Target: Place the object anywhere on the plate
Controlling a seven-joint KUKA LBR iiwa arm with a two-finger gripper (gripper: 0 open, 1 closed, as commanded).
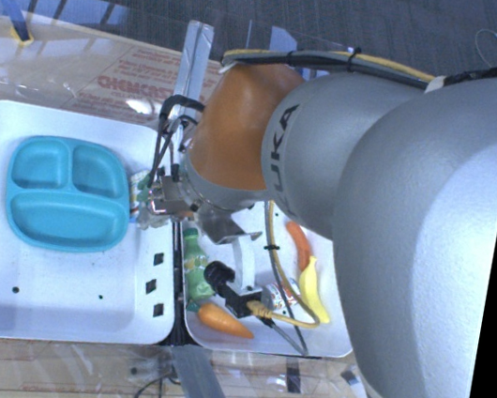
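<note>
A light blue plate with three compartments lies in the left bin, toward its back. My gripper hangs just off the plate's right edge, over the divide between the two bins. The orange-banded wrist looms over it and hides much of it. A small greenish bit shows at the gripper's tip, and I cannot make out what it is or whether it is held. In the right bin lie an orange carrot, a yellow banana, a red-orange piece and a green item.
The arm's grey body covers most of the right bin and the view's right side. Cables and a black part hang over the toys. Clear plastic sheeting lies behind the bins. The left bin's front floor is bare white.
</note>
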